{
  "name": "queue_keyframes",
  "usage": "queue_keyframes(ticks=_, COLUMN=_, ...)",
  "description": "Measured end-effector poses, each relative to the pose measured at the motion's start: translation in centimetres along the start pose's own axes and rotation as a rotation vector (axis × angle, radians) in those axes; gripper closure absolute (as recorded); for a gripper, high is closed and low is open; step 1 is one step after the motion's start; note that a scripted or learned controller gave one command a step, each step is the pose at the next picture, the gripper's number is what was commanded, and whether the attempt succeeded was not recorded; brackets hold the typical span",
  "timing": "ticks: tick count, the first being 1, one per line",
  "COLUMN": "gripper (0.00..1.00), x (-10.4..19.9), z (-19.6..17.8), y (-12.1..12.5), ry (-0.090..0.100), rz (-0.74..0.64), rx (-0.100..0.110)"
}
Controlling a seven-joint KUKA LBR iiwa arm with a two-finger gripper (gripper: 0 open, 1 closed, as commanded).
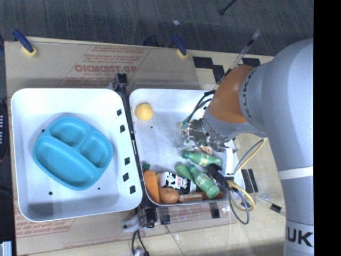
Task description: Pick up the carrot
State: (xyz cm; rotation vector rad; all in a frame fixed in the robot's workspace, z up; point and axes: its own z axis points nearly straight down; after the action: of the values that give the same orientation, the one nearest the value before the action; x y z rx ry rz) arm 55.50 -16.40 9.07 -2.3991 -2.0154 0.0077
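Carrot down in the near-left corner of the right bin, lying lengthwise along the left wall, thick end far, taper pointing near. Orange, smooth, short and stubby. Touching a brownish rounded item at its near end, with a black-and-white carton just beside on the right. Probably a light, stiff toy, likely slick on the skin, so no crushing worry but some chance of squirting out of a pinch. Best taken across the thick middle, squeezing left to right; tight against the wall, though, so little room for a finger on that side. Gripper further right, mid-bin, above the green bottles, well apart from the carrot. Claw state: cannot tell, buried in cables and wrist hardware. Nothing visibly held. Yellow ball alone at the far left of the same bin; blue tray in the left bin.
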Motion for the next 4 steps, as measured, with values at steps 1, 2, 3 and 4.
queue_keyframes(ticks=1, gripper=1.0, x=7.0, z=0.1, y=-1.6, ry=0.0, rz=0.155, rx=0.004)
queue_keyframes(ticks=2, gripper=1.0, x=5.5, z=0.0, y=-5.0, ry=0.003, rz=-0.039, rx=0.002)
queue_keyframes(ticks=3, gripper=0.0, x=6.2, z=0.0, y=-5.0, ry=0.014, rz=-0.048, rx=0.005)
queue_keyframes(ticks=4, gripper=0.0, x=4.5, z=-4.3, y=-0.2, ry=0.002, rz=0.152, rx=-0.003)
